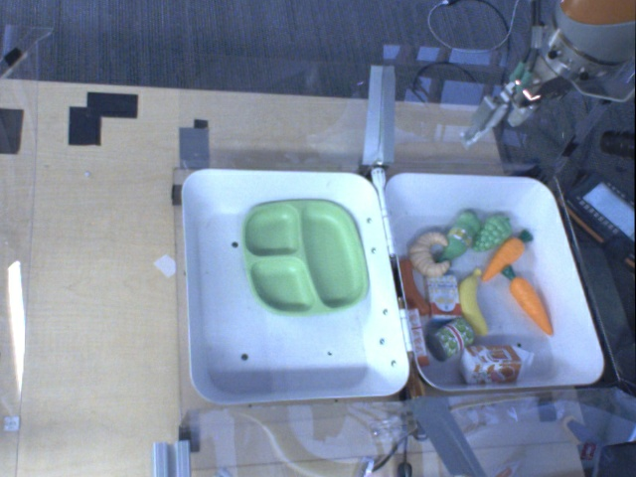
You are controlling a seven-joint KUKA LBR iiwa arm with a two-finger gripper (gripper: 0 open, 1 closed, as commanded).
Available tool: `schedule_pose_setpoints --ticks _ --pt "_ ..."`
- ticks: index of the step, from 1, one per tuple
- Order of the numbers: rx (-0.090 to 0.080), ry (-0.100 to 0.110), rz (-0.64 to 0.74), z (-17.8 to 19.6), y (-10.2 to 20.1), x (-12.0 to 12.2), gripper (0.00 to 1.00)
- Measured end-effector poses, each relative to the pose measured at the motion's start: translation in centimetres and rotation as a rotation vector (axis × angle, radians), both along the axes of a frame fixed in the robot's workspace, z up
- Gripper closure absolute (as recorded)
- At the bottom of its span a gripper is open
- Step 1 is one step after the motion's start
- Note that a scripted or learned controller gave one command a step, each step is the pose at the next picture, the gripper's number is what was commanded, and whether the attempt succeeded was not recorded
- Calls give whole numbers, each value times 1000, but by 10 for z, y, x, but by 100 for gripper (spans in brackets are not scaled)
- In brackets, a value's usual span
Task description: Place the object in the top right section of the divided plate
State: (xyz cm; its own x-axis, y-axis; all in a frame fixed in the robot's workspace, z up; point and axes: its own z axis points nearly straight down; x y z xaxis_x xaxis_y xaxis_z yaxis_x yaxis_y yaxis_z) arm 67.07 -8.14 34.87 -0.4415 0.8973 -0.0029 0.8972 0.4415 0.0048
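Green divided plate [303,254] sits in the left bin [214,366], roughly centred, its three sections bare. I read one tall section on its right side and two smaller ones stacked on its left.

Right bin [571,266] holds the toy food, all bunched toward the middle. Two orange carrots [530,302] lie near the right wall, one [506,254] angled above the other. A yellow banana [472,301] lies just left of the lower carrot. Above it I see a green bumpy piece [491,232] beside a small green-and-white item [459,235], and a pale curled shrimp-like piece [429,249] to their left. A small white packet [443,292] sits under that. A round can [452,338] and a carton [493,364] lie close together near the front wall.

Arm [596,8] hangs at the upper right of the view, beyond the back edge of the right bin, orange band showing. Claw [487,122] points down and left over the bench, well apart from every toy. I see nothing in it. Whether it is released or clenched, I cannot tell at this size.
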Motion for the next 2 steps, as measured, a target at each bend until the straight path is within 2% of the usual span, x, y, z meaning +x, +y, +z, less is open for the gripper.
schedule_pose_setpoints --ticks 2 --pt "0 0 0 0 0 0 0"
